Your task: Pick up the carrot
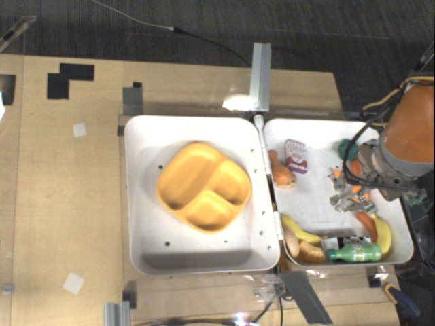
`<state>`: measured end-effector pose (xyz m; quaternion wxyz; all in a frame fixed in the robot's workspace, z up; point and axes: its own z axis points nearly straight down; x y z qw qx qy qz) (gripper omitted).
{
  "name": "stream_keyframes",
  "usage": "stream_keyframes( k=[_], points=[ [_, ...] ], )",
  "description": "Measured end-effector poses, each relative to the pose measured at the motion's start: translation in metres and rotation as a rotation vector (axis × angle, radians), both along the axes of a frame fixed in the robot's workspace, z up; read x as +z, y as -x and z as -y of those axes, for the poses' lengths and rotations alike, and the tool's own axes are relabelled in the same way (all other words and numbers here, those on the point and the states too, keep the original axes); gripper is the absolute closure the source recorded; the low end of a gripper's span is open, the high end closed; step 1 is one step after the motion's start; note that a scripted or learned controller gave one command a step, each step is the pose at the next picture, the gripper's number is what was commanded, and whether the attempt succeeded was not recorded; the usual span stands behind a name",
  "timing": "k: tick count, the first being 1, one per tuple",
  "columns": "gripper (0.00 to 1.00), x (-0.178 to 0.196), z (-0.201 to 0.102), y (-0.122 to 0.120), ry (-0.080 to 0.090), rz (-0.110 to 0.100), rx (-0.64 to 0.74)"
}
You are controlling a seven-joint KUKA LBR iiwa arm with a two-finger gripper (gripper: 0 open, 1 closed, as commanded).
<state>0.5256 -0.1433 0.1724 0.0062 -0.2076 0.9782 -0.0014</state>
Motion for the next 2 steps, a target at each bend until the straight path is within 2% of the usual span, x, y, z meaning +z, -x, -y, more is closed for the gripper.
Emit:
stream_keyframes(
  k=[1, 2],
  points=[
    [1.00, 0.011, 0.000, -0.002, 0.001, 0.007, -0.001],
    [1.00, 0.023, -0.047, 0.027, 0.001, -0.005, 0.247]
  ],
)
